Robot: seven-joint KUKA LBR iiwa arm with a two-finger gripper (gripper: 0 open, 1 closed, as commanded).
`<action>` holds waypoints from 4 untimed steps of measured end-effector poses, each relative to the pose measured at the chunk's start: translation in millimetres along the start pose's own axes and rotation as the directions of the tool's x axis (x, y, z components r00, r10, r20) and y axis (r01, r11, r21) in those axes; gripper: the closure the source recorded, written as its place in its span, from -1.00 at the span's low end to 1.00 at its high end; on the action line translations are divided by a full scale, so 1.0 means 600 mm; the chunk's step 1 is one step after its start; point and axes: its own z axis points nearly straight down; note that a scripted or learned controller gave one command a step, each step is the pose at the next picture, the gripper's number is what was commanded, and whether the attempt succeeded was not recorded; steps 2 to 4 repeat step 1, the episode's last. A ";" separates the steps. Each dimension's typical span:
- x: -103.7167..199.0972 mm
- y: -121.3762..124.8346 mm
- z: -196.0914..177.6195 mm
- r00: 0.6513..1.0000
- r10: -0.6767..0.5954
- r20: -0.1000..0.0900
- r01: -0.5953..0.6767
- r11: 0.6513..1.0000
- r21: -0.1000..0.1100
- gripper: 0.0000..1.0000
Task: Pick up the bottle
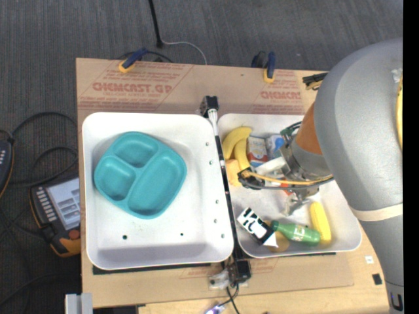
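The green bottle lies on its side near the front wall of the right bin, its neck pointing left toward a black-and-white piece. My gripper hangs just above and behind the bottle, below the grey wrist with its orange band. Nothing shows in the gripper, and the bottle rests on the bin floor.
A banana and a small packet lie at the back of the right bin. A yellow object sits right beside the bottle. The left bin holds a teal divided plate. The arm's bulk covers the right bin's right side.
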 end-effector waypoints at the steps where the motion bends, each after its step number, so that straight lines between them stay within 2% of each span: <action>1: 0.000 0.000 0.000 1.000 0.000 0.000 0.000 1.000 0.000 -1.00; 4: 0.000 0.000 0.000 1.000 0.000 0.000 0.000 1.000 0.000 -1.00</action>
